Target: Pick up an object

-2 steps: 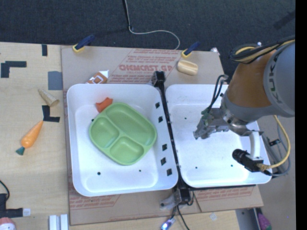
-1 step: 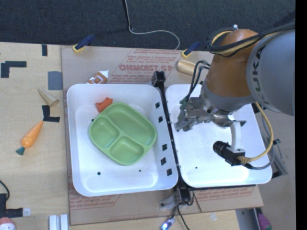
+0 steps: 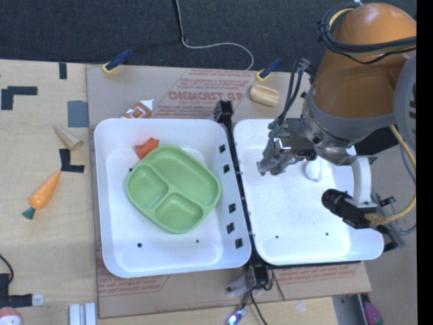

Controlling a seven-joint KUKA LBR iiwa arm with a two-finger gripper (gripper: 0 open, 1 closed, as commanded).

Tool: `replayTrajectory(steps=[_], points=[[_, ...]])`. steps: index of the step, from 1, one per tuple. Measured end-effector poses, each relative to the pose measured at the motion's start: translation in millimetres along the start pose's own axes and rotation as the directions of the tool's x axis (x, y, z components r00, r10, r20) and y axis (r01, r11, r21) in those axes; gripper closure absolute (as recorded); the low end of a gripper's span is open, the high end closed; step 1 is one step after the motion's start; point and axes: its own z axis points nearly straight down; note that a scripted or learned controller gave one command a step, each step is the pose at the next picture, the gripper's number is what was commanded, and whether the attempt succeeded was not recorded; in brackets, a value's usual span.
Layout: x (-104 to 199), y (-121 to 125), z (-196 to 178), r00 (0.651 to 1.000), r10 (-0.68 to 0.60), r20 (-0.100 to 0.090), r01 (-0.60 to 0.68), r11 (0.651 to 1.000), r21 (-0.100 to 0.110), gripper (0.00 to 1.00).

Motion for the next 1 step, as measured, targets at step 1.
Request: replayTrajectory(steps=[1], points=[[68.7, 2.2, -109.0, 1.0, -0.005, -0.001, 0.005, 1.0, -0.003, 1.0]])
